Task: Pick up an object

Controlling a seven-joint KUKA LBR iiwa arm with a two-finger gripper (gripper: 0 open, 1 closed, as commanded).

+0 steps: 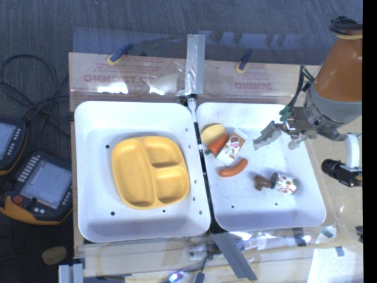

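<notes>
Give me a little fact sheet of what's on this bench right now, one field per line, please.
left bin: holds a yellow divided tray
right bin: holds the small items
small items: a red-and-white carton, a sausage, a yellow round piece, a patterned cup lying on its side
arm: reaches in from the right, over the right bin
gripper: hovers above the right bin, holding nothing
nearest item to gripper: the carton, apart from it

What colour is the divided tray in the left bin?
Yellow; the divided tray shows best in the camera view.
</notes>
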